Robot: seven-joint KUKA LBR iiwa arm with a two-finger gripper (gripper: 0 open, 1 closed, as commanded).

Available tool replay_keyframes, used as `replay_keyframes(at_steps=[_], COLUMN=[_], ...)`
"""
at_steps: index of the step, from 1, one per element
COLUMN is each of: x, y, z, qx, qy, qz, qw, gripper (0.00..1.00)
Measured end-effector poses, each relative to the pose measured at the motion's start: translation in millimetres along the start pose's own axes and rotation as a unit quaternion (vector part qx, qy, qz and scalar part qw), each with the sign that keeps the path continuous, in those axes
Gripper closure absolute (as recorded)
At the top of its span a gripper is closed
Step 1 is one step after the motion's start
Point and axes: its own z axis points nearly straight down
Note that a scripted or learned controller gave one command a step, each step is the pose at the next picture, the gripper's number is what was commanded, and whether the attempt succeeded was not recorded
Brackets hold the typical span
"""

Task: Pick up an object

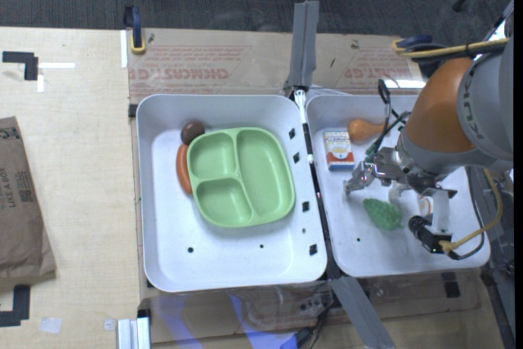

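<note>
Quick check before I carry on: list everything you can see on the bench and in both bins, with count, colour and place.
Bins: 2, white, side by side; left bin, right bin.
Divided plate: 1, green, three compartments, left bin.
Sausage-shaped item: 1, orange-red, left bin, at the plate's left edge.
Round item: 1, brown, left bin, above the sausage-shaped item.
Small box: 1, white and orange, right bin, near its left wall.
Orange item: 1, right bin, far end.
Leafy item: 1, green, right bin, beneath the gripper.
Paper bag: 1, brown, bench at left.
Arm: 1, grey with orange band, over the right bin.
Gripper: 1, metal, above the right bin.
</note>
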Motion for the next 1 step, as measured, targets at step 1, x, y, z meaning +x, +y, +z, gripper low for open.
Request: replay_keyframes(at_steps=[1], x=[-9.8], y=[-50.8], z=[-0.3], qx=[0.0], qy=[0.0], qz=[-0.184], qw=[0.9829], gripper=[0.0])
